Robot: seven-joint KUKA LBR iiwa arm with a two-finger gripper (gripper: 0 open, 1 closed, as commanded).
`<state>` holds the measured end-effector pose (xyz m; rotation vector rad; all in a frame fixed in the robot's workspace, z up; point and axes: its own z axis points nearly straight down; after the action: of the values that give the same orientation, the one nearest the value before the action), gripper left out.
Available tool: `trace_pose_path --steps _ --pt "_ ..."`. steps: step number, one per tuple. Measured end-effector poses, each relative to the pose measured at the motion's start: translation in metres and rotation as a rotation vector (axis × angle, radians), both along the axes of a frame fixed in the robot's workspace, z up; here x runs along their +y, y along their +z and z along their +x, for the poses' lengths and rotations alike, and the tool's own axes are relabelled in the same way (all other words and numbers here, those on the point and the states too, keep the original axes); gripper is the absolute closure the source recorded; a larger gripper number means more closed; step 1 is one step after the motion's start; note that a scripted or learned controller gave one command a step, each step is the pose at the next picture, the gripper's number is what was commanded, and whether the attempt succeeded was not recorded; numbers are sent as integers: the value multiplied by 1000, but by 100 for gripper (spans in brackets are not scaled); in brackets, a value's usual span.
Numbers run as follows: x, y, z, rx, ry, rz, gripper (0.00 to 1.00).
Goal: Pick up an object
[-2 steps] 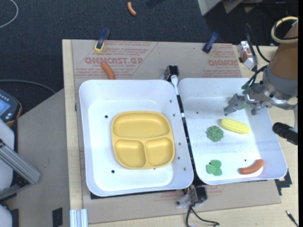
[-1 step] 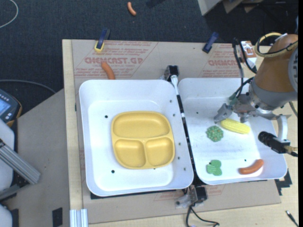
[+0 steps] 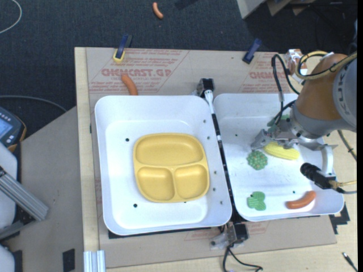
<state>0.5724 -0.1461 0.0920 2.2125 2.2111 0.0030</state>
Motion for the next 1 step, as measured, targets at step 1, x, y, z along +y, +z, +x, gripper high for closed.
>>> trace_pose_path --steps 1 --pt "-1 15 3 -13 -2 -3 100"
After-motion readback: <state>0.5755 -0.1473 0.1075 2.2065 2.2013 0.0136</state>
